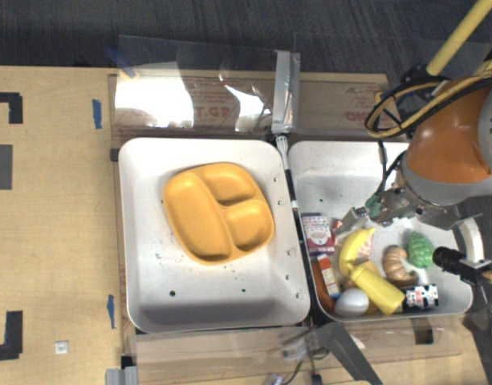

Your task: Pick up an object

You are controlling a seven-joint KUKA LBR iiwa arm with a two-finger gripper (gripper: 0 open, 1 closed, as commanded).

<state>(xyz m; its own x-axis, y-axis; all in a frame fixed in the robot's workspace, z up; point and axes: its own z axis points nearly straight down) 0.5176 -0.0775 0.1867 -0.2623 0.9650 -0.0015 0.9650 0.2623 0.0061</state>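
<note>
The right bin [342, 167] holds a pile of small objects along its near side. Among them are a banana [355, 247], a yellow block [379, 289], a white egg [351, 301], a brown pastry [396, 265], a green broccoli piece [420, 249], a pink-and-white packet [317, 233], a red item [327, 277] and a black-and-white item [422, 296]. My gripper [376, 209] hangs low over the bin, just above and behind the banana's top end. Nothing is visibly held in it.
In the left bin [141, 215] lies a yellow divided plate [218, 211]. A raised rim [292, 215] separates the two bins. The arm's orange band [446, 147] and cables cover the right bin's far right corner. Clear plastic sheeting lies behind the bins.
</note>
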